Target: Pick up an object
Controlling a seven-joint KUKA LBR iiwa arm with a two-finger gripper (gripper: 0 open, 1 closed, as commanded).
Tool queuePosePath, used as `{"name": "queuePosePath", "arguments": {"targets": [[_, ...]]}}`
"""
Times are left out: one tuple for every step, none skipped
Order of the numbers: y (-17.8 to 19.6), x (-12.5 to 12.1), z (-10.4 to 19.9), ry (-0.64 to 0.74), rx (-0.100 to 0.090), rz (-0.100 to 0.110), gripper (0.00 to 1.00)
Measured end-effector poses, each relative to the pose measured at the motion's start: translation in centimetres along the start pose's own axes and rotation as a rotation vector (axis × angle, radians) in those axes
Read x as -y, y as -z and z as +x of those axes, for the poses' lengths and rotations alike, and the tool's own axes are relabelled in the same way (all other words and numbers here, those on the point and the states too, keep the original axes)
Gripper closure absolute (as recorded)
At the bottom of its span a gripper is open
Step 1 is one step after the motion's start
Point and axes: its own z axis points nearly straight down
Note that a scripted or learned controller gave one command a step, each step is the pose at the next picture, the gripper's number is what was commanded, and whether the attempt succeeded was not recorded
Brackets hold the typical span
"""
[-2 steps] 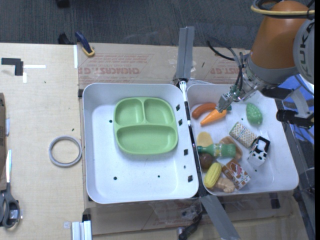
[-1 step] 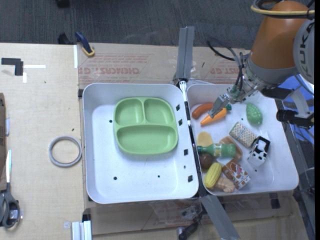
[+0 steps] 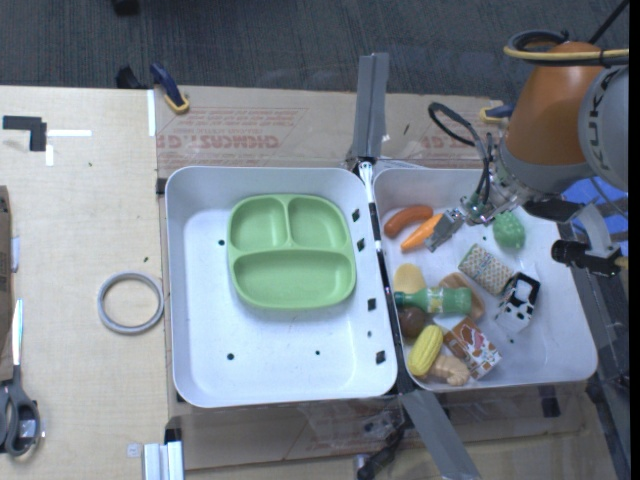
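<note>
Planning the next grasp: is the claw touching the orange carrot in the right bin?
Cannot tell. In the camera view the claw overlaps the carrot's right end, but the slanted look-down doesn't show whether it rests on the carrot or hangs just above it.

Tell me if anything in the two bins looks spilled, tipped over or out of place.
Nothing looks spilled or damaged. The green divided plastic plate lies flat in the left white bin. The toy foods are heaped loosely in the right white bin, the green bottle lying on its side.

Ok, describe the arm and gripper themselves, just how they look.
The arm is grey with a rounded orange band above the wrist, and black cables loop beside it. The gripper is small, metallic grey with dark parts, at the end of a slim wrist.
</note>
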Motion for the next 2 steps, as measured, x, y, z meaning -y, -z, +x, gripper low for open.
{"name": "queuePosePath", "arguments": {"targets": [[-7.1,-0.4,-0.6,-0.129,0.000,-0.001,0.00],[-7.3,-2.6,-6.1,-0.114,-0.003,0.007,0.00]]}}
